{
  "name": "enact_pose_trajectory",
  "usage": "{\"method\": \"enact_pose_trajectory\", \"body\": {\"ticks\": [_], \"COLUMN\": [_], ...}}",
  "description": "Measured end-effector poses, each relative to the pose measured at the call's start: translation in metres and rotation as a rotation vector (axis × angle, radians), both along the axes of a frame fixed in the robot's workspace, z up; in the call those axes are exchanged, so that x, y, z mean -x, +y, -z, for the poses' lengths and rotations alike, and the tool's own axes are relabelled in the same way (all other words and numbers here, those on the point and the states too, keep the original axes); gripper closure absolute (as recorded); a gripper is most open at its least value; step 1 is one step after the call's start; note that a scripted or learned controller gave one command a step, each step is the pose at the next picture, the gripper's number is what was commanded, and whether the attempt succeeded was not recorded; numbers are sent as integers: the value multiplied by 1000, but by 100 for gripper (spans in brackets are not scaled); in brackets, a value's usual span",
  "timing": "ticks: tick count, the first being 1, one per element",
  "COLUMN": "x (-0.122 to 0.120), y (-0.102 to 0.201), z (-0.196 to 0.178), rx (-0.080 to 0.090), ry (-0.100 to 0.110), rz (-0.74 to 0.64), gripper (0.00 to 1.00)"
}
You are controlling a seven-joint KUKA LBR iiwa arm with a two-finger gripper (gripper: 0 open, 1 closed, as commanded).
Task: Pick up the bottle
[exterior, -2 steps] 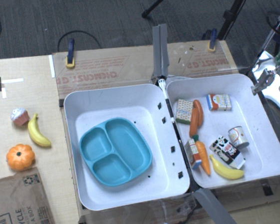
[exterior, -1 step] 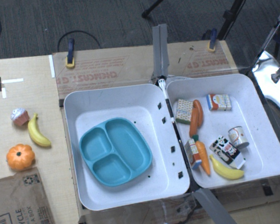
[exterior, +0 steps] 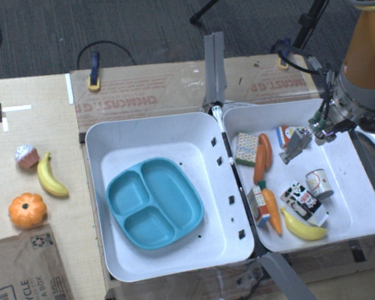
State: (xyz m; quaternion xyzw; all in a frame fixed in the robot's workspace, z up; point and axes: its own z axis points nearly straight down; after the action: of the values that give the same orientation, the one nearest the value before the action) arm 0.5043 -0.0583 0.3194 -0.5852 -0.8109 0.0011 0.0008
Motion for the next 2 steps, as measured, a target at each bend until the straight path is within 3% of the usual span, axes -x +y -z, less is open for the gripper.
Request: {"method": "enact_pose_trajectory", "body": {"ticks": [1, 2], "x": [19, 26], "y": [28, 90], "z": [-123, -27], "rx": [1, -1], "ry": [-3, -1], "rz": [-214, -493], "gripper": [0, 0]}}
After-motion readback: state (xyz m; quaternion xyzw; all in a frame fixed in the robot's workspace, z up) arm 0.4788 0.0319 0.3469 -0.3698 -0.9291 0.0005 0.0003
